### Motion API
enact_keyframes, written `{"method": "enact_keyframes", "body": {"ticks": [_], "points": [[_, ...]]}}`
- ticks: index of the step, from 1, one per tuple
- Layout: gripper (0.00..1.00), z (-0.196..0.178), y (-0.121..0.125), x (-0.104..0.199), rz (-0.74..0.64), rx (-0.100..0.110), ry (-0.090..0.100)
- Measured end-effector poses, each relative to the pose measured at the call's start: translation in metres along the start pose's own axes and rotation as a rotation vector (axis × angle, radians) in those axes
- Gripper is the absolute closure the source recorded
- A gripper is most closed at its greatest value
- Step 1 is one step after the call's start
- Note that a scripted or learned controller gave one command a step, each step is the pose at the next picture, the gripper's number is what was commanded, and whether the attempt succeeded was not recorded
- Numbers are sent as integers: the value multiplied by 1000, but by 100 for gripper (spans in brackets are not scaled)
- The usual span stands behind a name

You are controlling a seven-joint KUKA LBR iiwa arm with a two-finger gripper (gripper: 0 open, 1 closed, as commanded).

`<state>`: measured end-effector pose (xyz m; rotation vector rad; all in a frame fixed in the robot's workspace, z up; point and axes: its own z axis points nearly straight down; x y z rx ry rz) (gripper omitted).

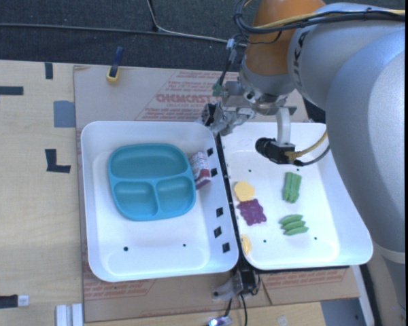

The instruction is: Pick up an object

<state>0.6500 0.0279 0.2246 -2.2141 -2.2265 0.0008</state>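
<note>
My gripper (219, 117) hangs over the far end of the divider between the two white bins, above the back rim. In the right bin (330, 250) lie a yellow piece (243, 191), a purple grape bunch (251, 212), a green pickle-like piece (292, 186) and green pea pods (294, 224). Another small yellow piece (246, 244) rests by the divider at the front. A small red-and-white can (202, 169) lies in the left bin against the divider, a little in front of the gripper. None of these touches the gripper.
A teal divided plate (151, 180) fills much of the left bin (98, 250). The arm's grey body covers the right bin's far right corner. A yellow-and-blue clamp (113, 70) sits on the cardboard behind the bins.
</note>
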Motion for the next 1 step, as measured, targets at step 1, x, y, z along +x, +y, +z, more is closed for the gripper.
{"method": "enact_keyframes", "body": {"ticks": [1], "points": [[100, 6, 6, 60, -1, 0, 1]]}}
